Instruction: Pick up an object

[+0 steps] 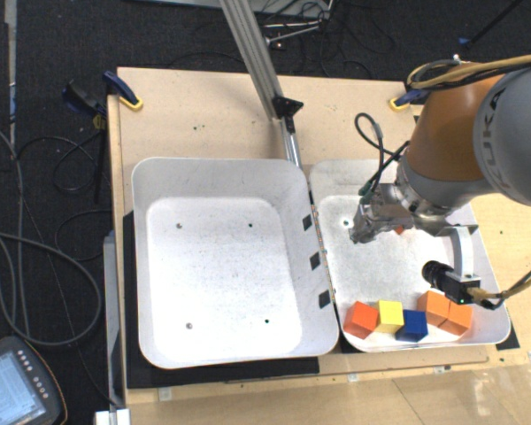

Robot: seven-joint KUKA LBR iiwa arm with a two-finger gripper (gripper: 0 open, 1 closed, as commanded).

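Several small blocks lie along the near edge of the right bin (354,184): an orange block (363,318), a yellow block (390,313), a blue block (413,325) and a larger orange block (448,312) at the right. My gripper (369,227) hangs over the middle of the right bin, up and to the left of the blocks, well apart from them. Nothing shows between its tips.
The left bin (217,255) sits beside the right one, with a raised rim between them. A slanted metal pole (252,42) runs from the top down to the bins' far junction. Clamps hold the wooden bench corners.
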